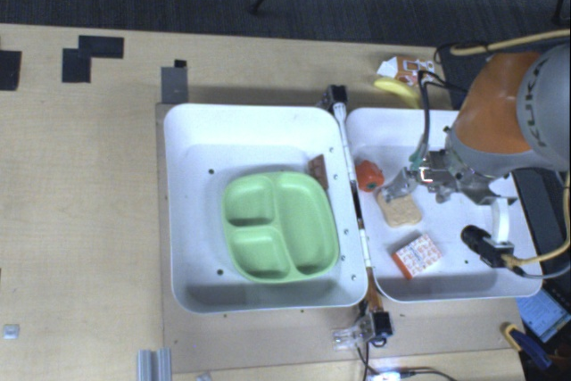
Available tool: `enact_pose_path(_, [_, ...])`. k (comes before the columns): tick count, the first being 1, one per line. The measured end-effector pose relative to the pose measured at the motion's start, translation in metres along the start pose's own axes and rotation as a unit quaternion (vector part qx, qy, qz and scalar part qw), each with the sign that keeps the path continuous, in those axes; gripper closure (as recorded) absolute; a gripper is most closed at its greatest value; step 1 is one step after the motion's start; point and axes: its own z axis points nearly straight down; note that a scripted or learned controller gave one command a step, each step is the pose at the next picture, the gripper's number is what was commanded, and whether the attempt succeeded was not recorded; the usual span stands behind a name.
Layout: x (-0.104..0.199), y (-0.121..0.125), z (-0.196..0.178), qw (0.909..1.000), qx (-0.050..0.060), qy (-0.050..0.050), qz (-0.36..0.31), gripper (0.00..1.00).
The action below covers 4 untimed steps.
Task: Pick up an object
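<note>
**Pincer low in the right bin, over the tan piece**

I see my pincer (pixel 403 186) down inside the right bin (pixel 464 285), near that bin's left wall. It hangs from the grey arm (pixel 535 116), which comes in from the right and has an orange band (pixel 486 107) above the wrist. I cannot tell if the pincer is released or clenched, because it is small and shiny from here. I see nothing that I can call held.

Just under the pincer tip lies a tan piece that looks like toast (pixel 401 211). It may touch the pincer, but I cannot be sure. Just to the left of the pincer sits a small red thing (pixel 368 175), close to the left wall of the right bin. Nearer the front edge of that bin lies a little box with red and white print (pixel 417 255). It is apart from the toast piece.

The left bin (pixel 192 192) holds a green plate with three parts (pixel 279 226), lying flat near the middle. A small brown thing (pixel 317 166) lies by the right wall of that bin, just past the plate's far corner.

On the bench (pixel 80 219), behind the far edge of the right bin, lies a yellow thing like a banana (pixel 397 87).
</note>
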Motion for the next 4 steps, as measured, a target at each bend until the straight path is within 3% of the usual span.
enact_pose_path(1, [-0.004,0.025,0.047,1.0000,-0.003,-0.001,-0.001,0.00])
enact_pose_path(2, [-0.003,0.027,0.035,1.0000,-0.006,-0.001,-0.001,1.00])
enact_pose_path(3, [0.068,-0.068,-0.052,1.0000,-0.001,0.000,-0.001,1.00])
enact_pose_path(4, [0.060,-0.068,-0.069,1.0000,-0.002,0.000,0.000,1.00])
